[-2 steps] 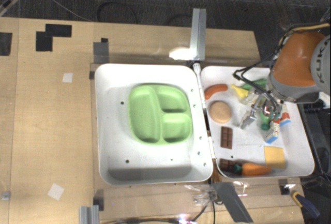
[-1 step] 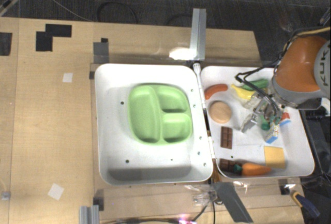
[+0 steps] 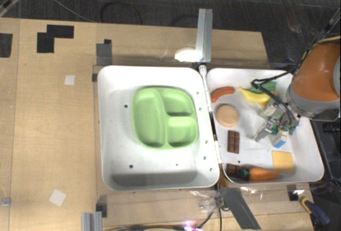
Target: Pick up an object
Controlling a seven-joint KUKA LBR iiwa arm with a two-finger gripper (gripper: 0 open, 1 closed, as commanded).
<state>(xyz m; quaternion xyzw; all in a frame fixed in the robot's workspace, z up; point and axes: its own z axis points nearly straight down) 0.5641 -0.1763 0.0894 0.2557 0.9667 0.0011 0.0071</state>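
The right bin (image 3: 311,142) holds several toy foods: a red sausage (image 3: 222,93), a round tan bun (image 3: 227,114), a yellow banana (image 3: 254,97) with a green piece (image 3: 268,86) behind it, a brown chocolate bar (image 3: 233,141), a yellow cheese block (image 3: 282,160) and an orange carrot (image 3: 262,174). My gripper (image 3: 270,123) hangs low over the middle of this bin, just below the banana and right of the bun. A small blue and white item (image 3: 280,141) lies directly under its right side. I see nothing clearly held.
In the left bin (image 3: 114,134) lies a green divided plate (image 3: 164,117). A metal post (image 3: 204,35) stands behind the wall between the bins. The orange-banded arm (image 3: 318,80) overhangs the right bin's far right corner. Black cables (image 3: 266,81) trail near the banana.
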